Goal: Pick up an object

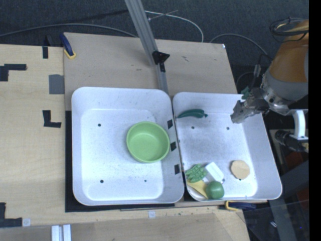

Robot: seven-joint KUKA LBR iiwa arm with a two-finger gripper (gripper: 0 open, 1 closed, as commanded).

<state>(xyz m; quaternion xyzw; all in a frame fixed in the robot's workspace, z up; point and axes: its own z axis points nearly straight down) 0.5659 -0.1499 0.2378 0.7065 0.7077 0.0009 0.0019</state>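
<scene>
1. Bench (110, 59) was light wood with black tape marks, dark carpet and cables beyond it.
2. Left bin (90, 134) held a green bowl (147, 142).
3. Right bin (256, 149) held a dark green pepper (191, 114) at its far edge, a tan disc (241, 169) and a green ball (215, 190) near its front.
4. Gripper (239, 112) sat over the right bin's far right corner; grip state: cannot tell.

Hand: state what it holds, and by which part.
Nothing is held. The hand hovers over the right bin's upper right corner, apart from every object.
</scene>
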